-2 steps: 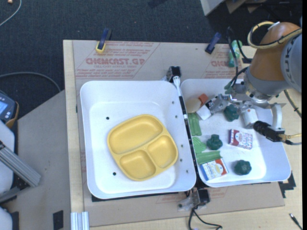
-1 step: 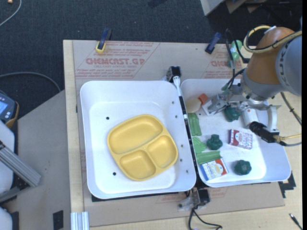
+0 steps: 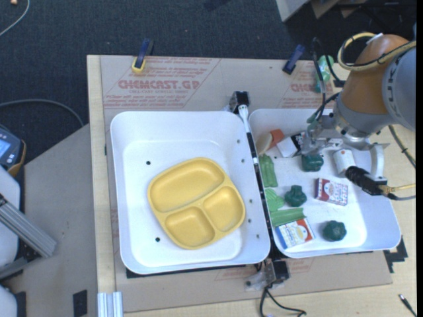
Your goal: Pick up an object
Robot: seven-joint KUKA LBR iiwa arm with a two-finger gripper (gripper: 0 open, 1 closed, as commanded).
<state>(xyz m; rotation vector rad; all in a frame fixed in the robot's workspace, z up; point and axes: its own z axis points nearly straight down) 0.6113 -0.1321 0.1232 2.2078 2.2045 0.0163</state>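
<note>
The arm enters from the upper right of the frame, its orange band above the grey wrist, and the gripper point(image 3: 316, 149) is lowered into the upper part of the right bin point(image 3: 390, 233). A dark green object point(image 3: 312, 161) sits directly under it, touching or nearly so, but whether the gripper is open or closed on it cannot be told. Elsewhere in that bin lie a second dark green piece point(image 3: 295, 195) near the middle, a third point(image 3: 334, 230) toward the lower right, a red-and-white packet point(image 3: 331, 191), a small carton point(image 3: 294, 232) (red, white and blue) at the bottom, and light green strips point(image 3: 268, 173) along the left wall. The left bin point(image 3: 132, 137) holds a yellow divided tray point(image 3: 195, 202).
</note>
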